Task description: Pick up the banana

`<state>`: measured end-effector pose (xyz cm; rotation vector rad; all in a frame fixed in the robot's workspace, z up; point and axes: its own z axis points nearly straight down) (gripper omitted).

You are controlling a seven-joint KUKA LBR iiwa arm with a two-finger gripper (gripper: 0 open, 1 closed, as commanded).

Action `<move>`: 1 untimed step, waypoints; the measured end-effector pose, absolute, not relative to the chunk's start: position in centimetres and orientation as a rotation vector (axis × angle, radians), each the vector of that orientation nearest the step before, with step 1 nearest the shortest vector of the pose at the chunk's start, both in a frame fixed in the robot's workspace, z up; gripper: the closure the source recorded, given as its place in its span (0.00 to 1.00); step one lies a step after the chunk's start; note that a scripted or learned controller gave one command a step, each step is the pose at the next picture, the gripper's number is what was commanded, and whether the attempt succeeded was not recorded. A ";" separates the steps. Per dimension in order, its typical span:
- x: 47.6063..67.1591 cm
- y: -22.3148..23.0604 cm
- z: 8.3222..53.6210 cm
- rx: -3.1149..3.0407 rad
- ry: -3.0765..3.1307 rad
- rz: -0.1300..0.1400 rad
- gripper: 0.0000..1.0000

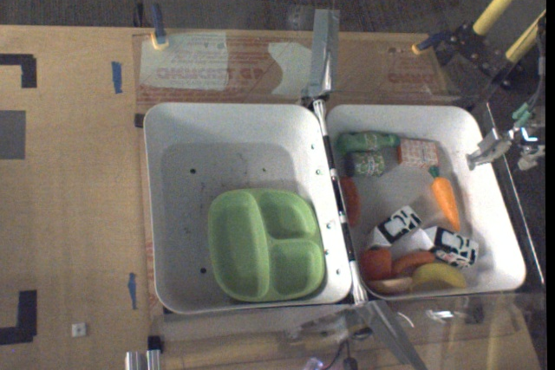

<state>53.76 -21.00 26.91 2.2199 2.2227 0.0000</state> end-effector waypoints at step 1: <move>49.1 -20.9 9.6 2.515 1.904 0.016 0.00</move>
